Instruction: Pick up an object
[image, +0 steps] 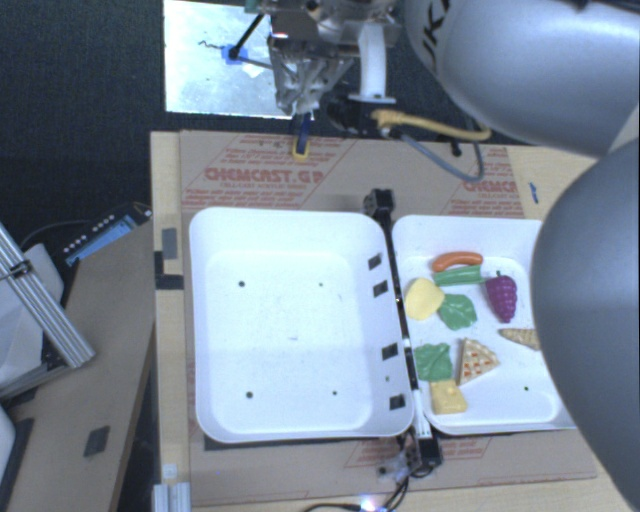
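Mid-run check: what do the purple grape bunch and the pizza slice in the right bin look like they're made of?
The purple grape-bunch toy looks like moulded plastic, smooth with a slight sheen on its lumps. The triangular pizza-slice toy also looks like plastic or rubber, matte, with flat printed-looking colour spots. Both are too small to tell hard from soft.

A brown cardboard sheet (330, 170) printed with red lettering covers the bench top. Dark carpet (70, 110) lies around it. At the left stand a tan wooden surface (90, 330) and a slanted aluminium rail (40, 310). A shiny metal plate (215, 55) sits at the top.
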